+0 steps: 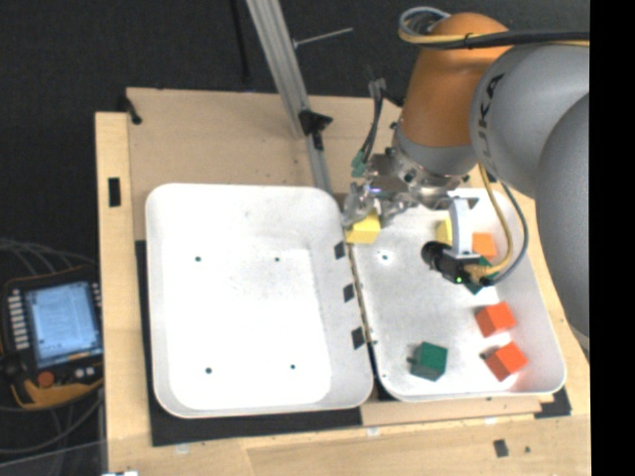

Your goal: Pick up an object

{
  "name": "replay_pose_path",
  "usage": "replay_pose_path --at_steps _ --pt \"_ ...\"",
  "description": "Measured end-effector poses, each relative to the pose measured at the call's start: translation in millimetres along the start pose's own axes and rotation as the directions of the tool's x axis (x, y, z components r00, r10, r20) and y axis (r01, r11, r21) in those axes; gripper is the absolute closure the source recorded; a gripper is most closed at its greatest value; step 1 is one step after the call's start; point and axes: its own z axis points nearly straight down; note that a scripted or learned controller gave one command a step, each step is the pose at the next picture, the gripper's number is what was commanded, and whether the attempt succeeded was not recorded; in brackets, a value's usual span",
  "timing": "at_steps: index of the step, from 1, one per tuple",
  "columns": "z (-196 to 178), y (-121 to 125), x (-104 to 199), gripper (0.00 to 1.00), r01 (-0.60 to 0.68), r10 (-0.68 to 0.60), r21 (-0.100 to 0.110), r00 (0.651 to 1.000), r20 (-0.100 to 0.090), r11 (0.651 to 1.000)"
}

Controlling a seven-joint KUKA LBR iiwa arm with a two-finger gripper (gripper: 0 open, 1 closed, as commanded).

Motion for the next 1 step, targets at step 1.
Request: replay_pose_path --at_steps 1 --pt "-0.9 -11.4 61.6 1.00 0.001 -0.001 0.002 1.000 0.000 1.000"
